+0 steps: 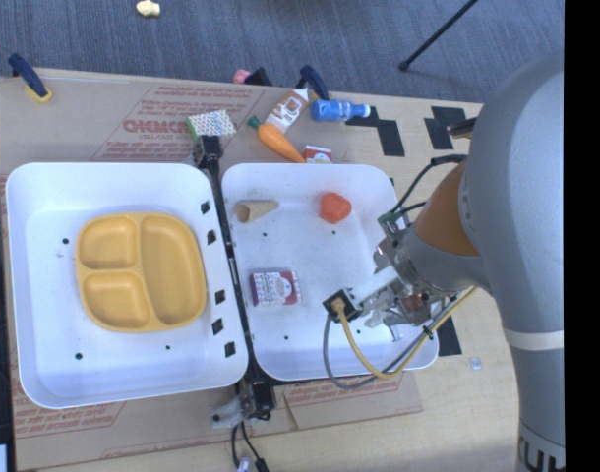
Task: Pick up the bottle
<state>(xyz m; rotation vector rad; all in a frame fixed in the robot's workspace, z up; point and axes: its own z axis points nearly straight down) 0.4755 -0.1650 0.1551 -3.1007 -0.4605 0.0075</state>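
The grey arm with its orange band (448,219) reaches over the right rim of the right-hand shallow white bin (310,352), whose floor lies mostly open around a small red-labelled packet (274,288), a round red-orange fruit (334,206) and a tan cone (255,209). The yellow three-part plastic tray (141,269) fills the middle of the left white bin (34,362). The fingers (393,308), whose spread I cannot tell, sit low by the right bin's right edge, well apart from the small blue plastic bottle (337,111) lying on the tabletop (133,106) beyond that bin's far edge.
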